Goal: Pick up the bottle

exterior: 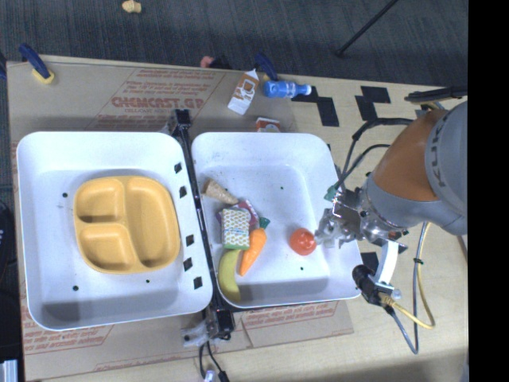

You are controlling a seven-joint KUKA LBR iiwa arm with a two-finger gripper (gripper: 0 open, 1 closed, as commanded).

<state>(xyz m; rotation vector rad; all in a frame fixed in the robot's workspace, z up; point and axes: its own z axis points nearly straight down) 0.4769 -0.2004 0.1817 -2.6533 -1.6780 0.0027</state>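
Observation:
A small blue bottle (280, 89) lies on its side on the cardboard behind the right bin (262, 146), outside both bins. My gripper (329, 231) hangs low at that bin's right wall, far in front of the bottle. It sits just right of a red tomato-like ball (301, 241). The grey arm with its orange band (406, 169) reaches in from the right. Nothing shows in the gripper's grasp.
The right bin also holds a tan cone (218, 189), a green checkered packet (236, 228), a carrot (254, 249) and a banana (228, 274). A yellow divided plate (127, 223) lies in the left bin (40, 153). A small carton (243, 91) lies beside the bottle.

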